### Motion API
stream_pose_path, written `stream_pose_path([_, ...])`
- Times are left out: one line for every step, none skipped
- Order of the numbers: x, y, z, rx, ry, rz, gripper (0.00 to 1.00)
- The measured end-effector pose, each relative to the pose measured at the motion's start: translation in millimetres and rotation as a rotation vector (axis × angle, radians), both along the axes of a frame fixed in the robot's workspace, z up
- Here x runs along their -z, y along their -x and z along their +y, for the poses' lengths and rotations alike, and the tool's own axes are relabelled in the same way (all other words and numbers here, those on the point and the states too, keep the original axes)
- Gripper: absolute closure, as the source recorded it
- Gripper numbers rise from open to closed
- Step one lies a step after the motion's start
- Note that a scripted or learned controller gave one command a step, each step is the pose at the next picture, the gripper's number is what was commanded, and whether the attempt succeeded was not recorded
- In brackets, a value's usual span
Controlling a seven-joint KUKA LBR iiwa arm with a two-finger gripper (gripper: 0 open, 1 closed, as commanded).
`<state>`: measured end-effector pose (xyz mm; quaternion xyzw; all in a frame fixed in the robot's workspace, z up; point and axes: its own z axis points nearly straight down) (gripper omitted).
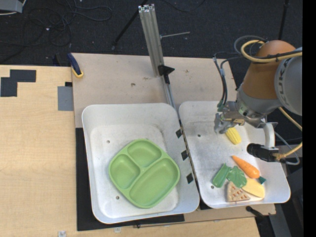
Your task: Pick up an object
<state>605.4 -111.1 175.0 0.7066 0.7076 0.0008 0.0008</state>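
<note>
Yellow toy corn cob [233, 136] lies in the upper part of the right shallow white bin [205, 147], tilted so that its upper end sits right beneath my tool [228, 123]. My tool hangs low over that bin, its metal fingers pointing down and touching or nearly touching the corn's top end. From this slant I cannot tell whether the fingers are spread or closed, nor whether the corn sits between them. My grey arm with its orange band [264, 75] comes in from the right, above the bin's far right corner.

Lower in the same bin sits a small cluster of toy food: an orange plastic carrot [246, 166] lying at a slant, a dark green leafy vegetable piece [229, 176] just to its left, a pale yellow wedge [254, 187] below the carrot, and a tan waffle-patterned triangle [237, 194] touching the wedge's left side near the bin's lower rim. The corn is apart from this cluster, nearer the bin's upper half.

The left shallow white bin [98, 122] holds a light green divided plastic plate [144, 173] with three compartments, lying flat toward its lower middle. Both bins rest side by side on the tabletop [34, 147].
</note>
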Motion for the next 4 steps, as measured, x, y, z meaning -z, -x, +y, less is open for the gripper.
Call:
stream_pose_path([-63.8,0.6,-2.5,0.000,0.001,-0.002,1.00])
stream_pose_path([-116.6,0.1,-3.6,0.000,0.001,0.000,1.00])
stream_pose_path([-115.2,11.5,47.1,-0.003,-0.002,0.006,1.00])
stream_pose_path([-110.1,23.3,102.1,-0.004,-0.001,0.007,1.00])
